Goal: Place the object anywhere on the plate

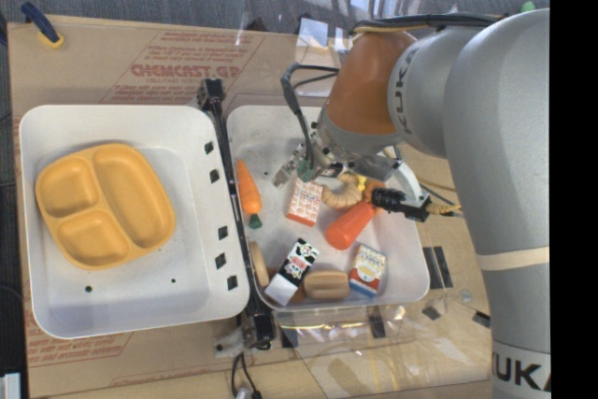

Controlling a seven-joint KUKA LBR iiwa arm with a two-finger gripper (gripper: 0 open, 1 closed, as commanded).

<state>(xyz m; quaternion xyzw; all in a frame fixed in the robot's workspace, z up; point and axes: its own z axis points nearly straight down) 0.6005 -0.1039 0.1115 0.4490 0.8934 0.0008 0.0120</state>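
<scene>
We see two white bins side by side on the counter (140, 70); the left bin (112, 304) holds a yellow plate (105, 203) with three parts, and nothing lies on that plate; the right bin (411, 266) holds a heap of small toy foods.

The big grey arm (495, 107) with its orange band (369, 89) reaches in from the right and bends low over the right bin; the pincer (308, 162) hangs at the far side of that bin, just above the toys; it is small and dark against the clutter, so we cannot tell how it is set, and we cannot see any toy in it.

In the right bin we see a carrot (248, 192) lying along the left wall; near the middle lies a small red and white packet (305, 201); just beside it, to the right, lies an orange bottle (350, 224), tilted on its side; a pale pretzel (342, 192) sits just behind the bottle, close under the arm; at the near side lies a black and white carton (291, 271), next to a brown bun (326, 285) and a little box (368, 270) with red and blue on it; all these toys are in the right bin, well apart from the plate.
</scene>
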